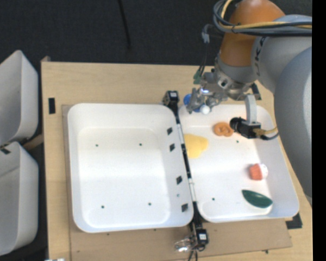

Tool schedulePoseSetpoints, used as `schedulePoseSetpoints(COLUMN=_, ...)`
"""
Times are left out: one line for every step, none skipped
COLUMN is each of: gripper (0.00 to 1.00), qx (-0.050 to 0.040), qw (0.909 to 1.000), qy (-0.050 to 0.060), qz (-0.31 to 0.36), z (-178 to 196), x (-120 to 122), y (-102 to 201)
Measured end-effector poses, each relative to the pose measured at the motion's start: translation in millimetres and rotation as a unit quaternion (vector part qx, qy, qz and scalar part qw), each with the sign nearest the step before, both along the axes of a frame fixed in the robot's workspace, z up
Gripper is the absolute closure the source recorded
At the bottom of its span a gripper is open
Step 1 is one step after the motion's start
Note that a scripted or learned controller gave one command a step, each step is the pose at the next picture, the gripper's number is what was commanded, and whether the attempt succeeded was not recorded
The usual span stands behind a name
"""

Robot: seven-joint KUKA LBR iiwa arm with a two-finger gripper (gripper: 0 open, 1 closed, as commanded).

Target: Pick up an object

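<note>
In the right bin (223, 173) lie a yellow wedge-shaped piece (194, 144) by the left wall, a small orange lumpy piece (223, 129) near the back, an orange-red block with a white end (257, 171) toward the right, and a dark green leaf-shaped piece (256, 198) at the front right. My gripper (200, 103) hangs over the bin's back left corner, behind the yellow wedge and to the left of the orange lumpy piece. Nothing can be seen held in it.
The left bin (125, 167) lies beside the right one, with a black-clipped divider (180, 156) between them. A black cable fitting (245, 126) from the arm hangs just right of the orange lumpy piece. The grey arm (282, 64) covers the back right.
</note>
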State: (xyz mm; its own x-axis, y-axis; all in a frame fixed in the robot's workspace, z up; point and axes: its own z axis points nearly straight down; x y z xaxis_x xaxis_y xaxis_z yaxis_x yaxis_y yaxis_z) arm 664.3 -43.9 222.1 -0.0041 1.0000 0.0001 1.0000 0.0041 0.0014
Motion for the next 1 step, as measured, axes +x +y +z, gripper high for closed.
schedulePoseSetpoints(gripper=1.00, qx=-0.0010, qw=1.0000, qy=0.000, qz=-0.001, z=-9.7, x=7.5, y=7.9)
